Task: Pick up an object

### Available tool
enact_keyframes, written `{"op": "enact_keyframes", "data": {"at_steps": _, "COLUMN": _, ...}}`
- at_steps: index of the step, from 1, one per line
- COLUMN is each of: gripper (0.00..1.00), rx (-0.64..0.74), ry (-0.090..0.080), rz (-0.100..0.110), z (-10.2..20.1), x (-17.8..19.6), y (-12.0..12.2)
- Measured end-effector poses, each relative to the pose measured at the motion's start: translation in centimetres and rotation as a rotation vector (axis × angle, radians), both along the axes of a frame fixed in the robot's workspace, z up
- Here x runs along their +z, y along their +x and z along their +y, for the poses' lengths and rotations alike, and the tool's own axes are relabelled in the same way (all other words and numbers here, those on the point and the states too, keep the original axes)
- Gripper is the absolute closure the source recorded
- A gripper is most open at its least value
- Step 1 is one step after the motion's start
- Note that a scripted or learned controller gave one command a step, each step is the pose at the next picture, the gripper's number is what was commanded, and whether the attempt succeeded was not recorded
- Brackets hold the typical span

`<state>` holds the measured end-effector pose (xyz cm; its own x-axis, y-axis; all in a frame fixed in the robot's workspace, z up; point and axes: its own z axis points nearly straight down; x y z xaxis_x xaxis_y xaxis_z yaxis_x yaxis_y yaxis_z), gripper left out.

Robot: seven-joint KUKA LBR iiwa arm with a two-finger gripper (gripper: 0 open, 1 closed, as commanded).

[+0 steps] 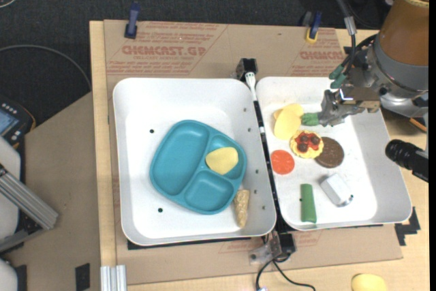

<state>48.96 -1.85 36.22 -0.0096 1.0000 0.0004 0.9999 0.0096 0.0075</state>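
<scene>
Where the gripper (332,110) hangs over the right bin (388,211), near its back edge, a small green piece (310,119) is seen just at its tip, beside a yellow slice (287,120). Whether that piece is clamped cannot be told, and the fingers' state cannot be told either. Toward the bin's middle, a small pizza (306,144) is found touching a brown cookie (330,152), with a red disc (282,161) just beside them. Near the front edge a green stick (308,203) and a grey block (336,189) are laid. In the left bin (129,146), a blue tray (180,167) is set, with a pale yellow piece (222,160) in its right compartment. A tan piece (241,207) is seen at the tray's front right edge.
</scene>
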Motion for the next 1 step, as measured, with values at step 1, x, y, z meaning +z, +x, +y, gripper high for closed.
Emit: {"op": "enact_keyframes", "data": {"at_steps": 1, "gripper": 1.0, "rx": -0.011, "ry": 0.0, "rz": 0.01, "z": -2.1, "x": -1.06, "y": -1.06}}
